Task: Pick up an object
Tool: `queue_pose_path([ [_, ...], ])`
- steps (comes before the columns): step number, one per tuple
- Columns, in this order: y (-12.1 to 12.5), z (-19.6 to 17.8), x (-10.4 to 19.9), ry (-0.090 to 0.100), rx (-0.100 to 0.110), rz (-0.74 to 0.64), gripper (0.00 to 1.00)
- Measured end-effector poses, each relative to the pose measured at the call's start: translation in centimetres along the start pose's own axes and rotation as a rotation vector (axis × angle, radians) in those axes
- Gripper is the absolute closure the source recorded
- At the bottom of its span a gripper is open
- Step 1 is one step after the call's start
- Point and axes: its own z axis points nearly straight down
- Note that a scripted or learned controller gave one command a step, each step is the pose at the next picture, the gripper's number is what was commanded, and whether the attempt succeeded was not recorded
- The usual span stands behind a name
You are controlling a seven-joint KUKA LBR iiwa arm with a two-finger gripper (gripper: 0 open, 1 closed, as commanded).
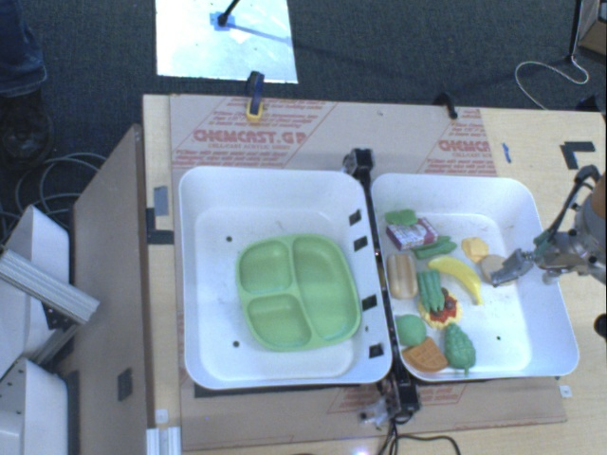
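1. Gripper (505, 271) sits low in the right bin (545, 344), reaching in from the right edge of the camera view at a slant. Whether it is clenched or released cannot be told; its tip is small and blurred against the white floor.

2. Its tip lies just beside a small tan piece (490, 267) and close to the banana (457, 277). Nothing visibly hangs from it, so no object can be called picked up yet.

3. Candidates for the pick are crowded along the left side of the right bin, probably because the toys gather against the wall by the divider: a hot dog bun (402, 275), a pink-and-white packet (413, 232), a green bean pod (434, 249), a green round piece (411, 329), an orange waffle-like piece (426, 355) and broccoli (459, 345).

4. Judging from the arm's low pose, the tan piece or the banana looks like the intended target, since both lie at the open edge of the cluster where there is room to descend.

5. Left bin (204, 207) holds a green divided plate (298, 290), lying flat and well apart from the gripper.
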Motion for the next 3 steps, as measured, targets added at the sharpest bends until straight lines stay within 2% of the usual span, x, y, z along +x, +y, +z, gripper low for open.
queue_pose_path([
  [1,5.2,11.7,3.6,0.003,0.004,-0.006,0.00],
  [2,5.3,10.1,3.2,0.000,-0.003,-0.001,1.00],
  [3,9.0,2.1,8.3,0.001,-0.010,-0.008,1.00],
])
